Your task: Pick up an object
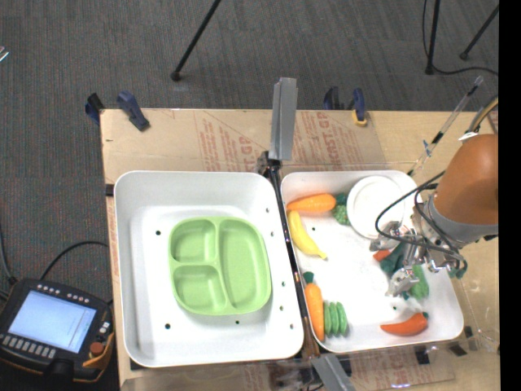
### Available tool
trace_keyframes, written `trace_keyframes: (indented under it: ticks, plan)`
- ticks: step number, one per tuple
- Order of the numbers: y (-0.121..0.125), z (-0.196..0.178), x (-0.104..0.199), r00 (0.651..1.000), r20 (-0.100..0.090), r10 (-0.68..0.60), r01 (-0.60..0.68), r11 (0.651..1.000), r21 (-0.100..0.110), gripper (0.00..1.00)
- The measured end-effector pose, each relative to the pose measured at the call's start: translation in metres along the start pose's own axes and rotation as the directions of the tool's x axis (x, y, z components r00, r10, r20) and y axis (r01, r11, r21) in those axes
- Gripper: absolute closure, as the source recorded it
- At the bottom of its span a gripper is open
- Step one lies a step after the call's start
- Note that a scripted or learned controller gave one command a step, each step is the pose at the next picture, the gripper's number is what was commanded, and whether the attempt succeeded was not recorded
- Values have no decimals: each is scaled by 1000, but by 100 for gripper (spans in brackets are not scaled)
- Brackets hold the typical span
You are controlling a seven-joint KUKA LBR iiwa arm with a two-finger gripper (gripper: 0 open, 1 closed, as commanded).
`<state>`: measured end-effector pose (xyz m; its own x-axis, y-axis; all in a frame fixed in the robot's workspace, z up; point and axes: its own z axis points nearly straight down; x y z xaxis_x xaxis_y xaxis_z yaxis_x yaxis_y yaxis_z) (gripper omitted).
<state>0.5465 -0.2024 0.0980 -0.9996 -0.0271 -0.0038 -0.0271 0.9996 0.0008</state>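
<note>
One green toy [418, 286] just beside the gripper [404, 282], its state unclear.

1. We see even, fairly bright overhead light, with no hard shadows on the bench [203, 141].
2. We note the left bin [142, 218] and the right bin [358, 332] come close to washing out.
3. We find the white plate [376, 204] nearly merging with its bin.
4. We see the dark floor [98, 39] looking grainy.
5. We find the gripper [403, 279] soft and hard to resolve.
</note>
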Motion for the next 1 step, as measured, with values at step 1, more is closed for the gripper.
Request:
trace_keyframes:
  ticks: [1]
  plan:
    - [6,10,-20,997,0,-83,83,997,-2,0]
